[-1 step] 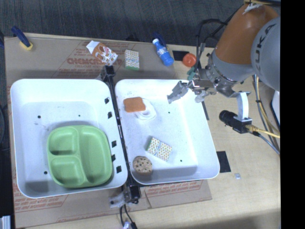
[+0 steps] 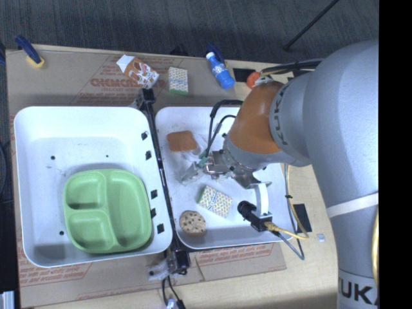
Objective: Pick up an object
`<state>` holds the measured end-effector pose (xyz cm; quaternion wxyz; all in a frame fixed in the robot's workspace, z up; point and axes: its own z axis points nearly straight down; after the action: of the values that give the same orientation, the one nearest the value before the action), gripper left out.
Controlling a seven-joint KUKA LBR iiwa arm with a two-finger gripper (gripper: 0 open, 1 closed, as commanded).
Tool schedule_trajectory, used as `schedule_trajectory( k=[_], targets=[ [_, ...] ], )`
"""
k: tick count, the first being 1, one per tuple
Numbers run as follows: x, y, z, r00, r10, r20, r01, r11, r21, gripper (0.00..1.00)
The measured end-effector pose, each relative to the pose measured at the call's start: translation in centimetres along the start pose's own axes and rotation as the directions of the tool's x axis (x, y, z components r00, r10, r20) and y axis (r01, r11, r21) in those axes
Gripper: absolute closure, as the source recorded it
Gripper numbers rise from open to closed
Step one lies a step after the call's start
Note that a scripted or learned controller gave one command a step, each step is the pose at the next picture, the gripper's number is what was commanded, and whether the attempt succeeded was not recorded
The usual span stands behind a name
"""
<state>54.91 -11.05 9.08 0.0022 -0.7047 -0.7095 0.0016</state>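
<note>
Cookie, round and brown-speckled, lies nearest to us, at the front edge of the right bin. Just behind it, toward 1 o'clock, we see a patterned packet lying flat, its long axis running from 10 to 4 o'clock. The claw hangs over the middle of this bin, at about 11 o'clock from the packet and near it. Something pale and crumpled sits right at its tips, but we cannot tell if the tips are closed on it or apart, since the wrist covers them. At 11 o'clock from the claw, a brown block rests by the far wall. We judge the pale thing the likely target. The left bin carries a green tray, well apart from the claw. The big grey arm hides the right side of the surface.
</note>
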Motion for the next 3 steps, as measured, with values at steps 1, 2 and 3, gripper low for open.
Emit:
schedule_trajectory(
  k=[1, 2, 3],
  targets=[
    [-0.1, 0.1, -1.1, 1.000, -0.003, 0.001, 0.003, 1.000, 0.000, 1.00],
    [-4.6, -5.4, -10.1, 1.000, 0.004, 0.001, -0.003, 1.000, -0.005, 1.00],
    [-5.4, -7.3, -11.8, 1.000, 0.002, 0.000, -0.002, 1.000, -0.004, 1.00]
  ],
)
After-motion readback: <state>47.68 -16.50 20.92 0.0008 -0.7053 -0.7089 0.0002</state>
